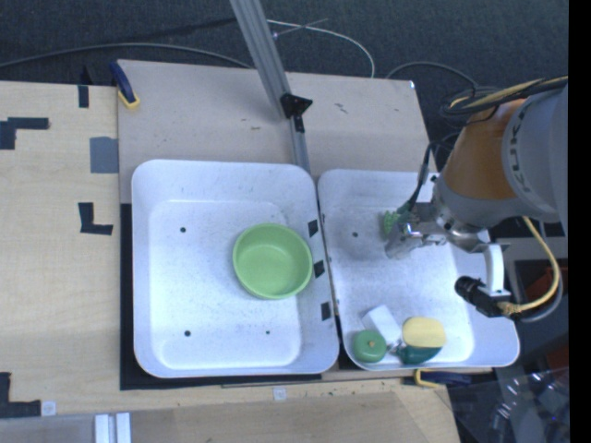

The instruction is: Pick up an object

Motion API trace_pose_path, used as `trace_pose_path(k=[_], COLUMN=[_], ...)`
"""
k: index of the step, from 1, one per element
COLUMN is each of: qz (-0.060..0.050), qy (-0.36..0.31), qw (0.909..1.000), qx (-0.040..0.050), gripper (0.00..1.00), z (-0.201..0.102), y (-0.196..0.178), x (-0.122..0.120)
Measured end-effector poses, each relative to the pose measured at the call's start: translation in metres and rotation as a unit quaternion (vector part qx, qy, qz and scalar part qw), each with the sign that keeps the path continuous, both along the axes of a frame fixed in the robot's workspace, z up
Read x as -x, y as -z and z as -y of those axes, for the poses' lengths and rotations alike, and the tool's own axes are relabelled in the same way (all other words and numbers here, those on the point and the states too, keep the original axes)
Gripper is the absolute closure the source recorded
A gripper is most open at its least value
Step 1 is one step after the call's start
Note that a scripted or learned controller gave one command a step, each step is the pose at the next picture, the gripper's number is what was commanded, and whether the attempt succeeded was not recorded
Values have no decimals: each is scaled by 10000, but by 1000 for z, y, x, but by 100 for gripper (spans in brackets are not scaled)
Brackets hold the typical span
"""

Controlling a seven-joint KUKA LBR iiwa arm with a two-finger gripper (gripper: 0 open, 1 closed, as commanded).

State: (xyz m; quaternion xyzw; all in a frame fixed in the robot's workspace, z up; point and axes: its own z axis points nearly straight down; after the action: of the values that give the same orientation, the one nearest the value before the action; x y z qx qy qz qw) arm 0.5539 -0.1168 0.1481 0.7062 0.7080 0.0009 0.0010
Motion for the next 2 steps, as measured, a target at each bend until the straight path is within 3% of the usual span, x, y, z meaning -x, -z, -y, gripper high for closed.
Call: trace_pose_path(k=[1, 2], qz=[6, -4], qy=[9, 5], qw=[10000, 10000], qx=[6, 2], gripper=[100, 100], z=[9, 9], y=[-56, -84], x=[3, 2])
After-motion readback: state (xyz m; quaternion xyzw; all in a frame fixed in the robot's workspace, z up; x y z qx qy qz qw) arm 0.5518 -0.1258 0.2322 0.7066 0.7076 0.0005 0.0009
